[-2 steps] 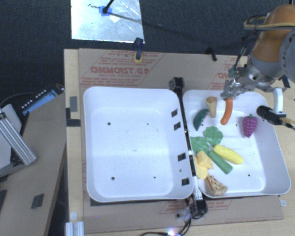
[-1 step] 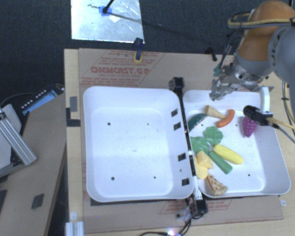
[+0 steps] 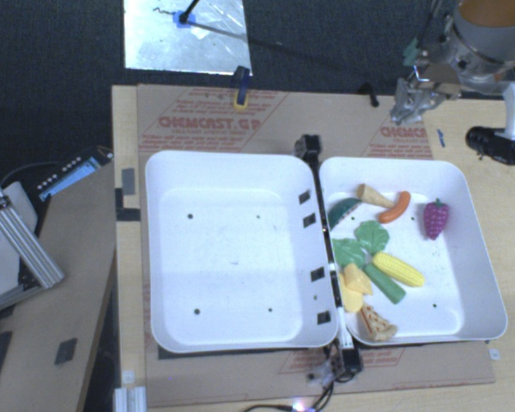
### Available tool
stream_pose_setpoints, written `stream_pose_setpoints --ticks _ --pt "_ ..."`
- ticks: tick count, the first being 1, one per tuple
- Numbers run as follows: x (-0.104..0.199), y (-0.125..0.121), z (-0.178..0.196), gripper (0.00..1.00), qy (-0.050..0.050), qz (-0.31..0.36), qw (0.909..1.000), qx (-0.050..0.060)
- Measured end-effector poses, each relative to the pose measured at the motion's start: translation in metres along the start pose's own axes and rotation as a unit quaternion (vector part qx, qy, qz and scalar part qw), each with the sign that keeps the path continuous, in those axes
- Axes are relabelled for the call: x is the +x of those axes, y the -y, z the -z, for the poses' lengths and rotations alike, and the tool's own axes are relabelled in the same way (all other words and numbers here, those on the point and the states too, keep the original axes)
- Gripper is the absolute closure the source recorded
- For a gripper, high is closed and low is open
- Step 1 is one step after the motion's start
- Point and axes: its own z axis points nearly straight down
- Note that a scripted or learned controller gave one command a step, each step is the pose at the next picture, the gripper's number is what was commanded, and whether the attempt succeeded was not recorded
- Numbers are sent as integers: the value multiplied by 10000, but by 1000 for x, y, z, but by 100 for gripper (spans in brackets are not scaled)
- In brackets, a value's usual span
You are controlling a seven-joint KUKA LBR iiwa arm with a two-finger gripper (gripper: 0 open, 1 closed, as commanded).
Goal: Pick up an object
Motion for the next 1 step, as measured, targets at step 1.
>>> stream_pose_setpoints --ticks 1 --pt "57 112 29 100 -18 4 10000 94"
